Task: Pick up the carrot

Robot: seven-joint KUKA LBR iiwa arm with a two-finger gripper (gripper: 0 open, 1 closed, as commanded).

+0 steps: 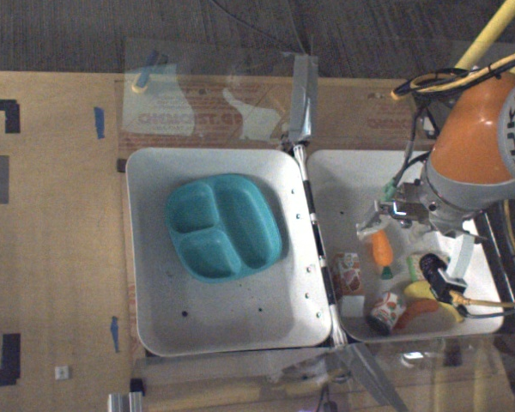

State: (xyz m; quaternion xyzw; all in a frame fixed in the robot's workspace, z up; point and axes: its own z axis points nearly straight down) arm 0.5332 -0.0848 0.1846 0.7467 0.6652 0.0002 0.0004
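Metal jaws: we are seeing them hanging over the middle of the right bin [328,183], at the tip of the arm [474,140]; we are not managing to tell whether they are released or clenched.
Carrot [382,251]: we are finding it lying on the floor of the right bin, just beside the jaws on their near side. Its orange body is pointing up toward them and its green top is pointing toward the bin's near edge. Whether the jaws are touching it, we are unable to say.
First packet [348,273]: we are seeing this red-and-white pack lying left of the carrot, close to the wall next to the left bin [146,230].
Second packet [384,310]: we are seeing another red-and-white pack sitting nearer the front edge, beyond the carrot's green top.
Banana [429,292]: we are noticing it lying yellow toward the front right, with an orange-red piece [416,314] just beside it.
Left bin: we are seeing it carrying a teal divided plate [226,227].
Table [51,256]: we are seeing pale wood bearing both bins.
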